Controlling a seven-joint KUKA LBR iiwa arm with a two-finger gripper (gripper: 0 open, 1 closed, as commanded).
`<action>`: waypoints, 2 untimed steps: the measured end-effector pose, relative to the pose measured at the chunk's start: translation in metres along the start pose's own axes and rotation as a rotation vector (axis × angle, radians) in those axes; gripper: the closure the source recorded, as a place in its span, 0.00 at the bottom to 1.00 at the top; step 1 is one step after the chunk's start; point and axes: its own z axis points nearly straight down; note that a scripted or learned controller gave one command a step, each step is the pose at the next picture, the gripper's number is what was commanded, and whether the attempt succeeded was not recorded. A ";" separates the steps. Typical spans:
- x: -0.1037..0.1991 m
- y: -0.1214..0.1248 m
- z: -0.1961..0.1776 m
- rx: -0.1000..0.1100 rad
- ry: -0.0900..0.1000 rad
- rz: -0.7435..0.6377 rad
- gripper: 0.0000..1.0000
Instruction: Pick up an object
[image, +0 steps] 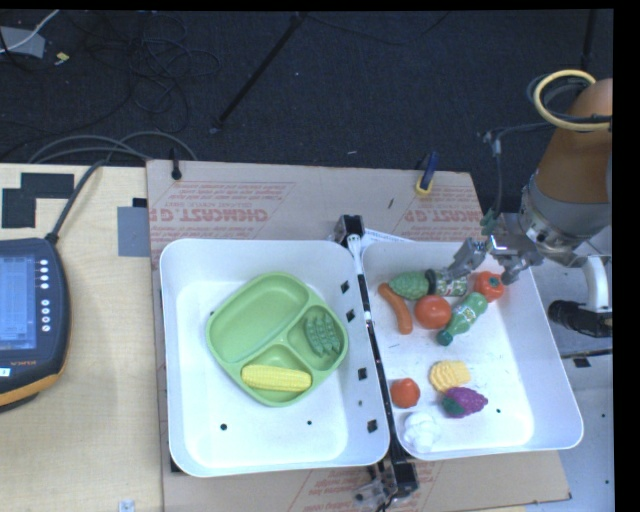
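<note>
Hand (487, 262) and wrist hang over the far right corner of the right bin (560, 400), the grey arm with its orange band (580, 140) reaching in from the right. Its metal fingers point down and left toward the far cluster of toys, but they blur into the objects behind them, so I cannot tell how wide they stand, and nothing can be seen caught between them.

Just below the hand lie a small red tomato-like piece (489, 284) and a green bottle (463, 318), with a larger red tomato (433, 311), a green leafy vegetable (410, 285) and an orange carrot (396, 307) to their left. Nearer in the same bin sit a small red ball (404, 392), a yellow corn piece (450, 375), a purple grape bunch (464, 401) and a white lump (421, 431).

On the left, the other bin (190, 400) holds a green divided plate (262, 320) carrying a yellow corn cob (277, 378) and a dark green item (321, 333).

As for progress, every toy appears to rest on a bin floor or the plate, so no pick looks achieved. By its position the hand seems to be at the approach or closing stage over the far cluster; securing one object and lifting it clear are both left to do.
</note>
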 end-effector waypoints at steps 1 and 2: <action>0.031 -0.016 0.153 0.005 0.002 0.000 0.00; -0.002 -0.088 0.147 0.004 0.002 0.001 0.00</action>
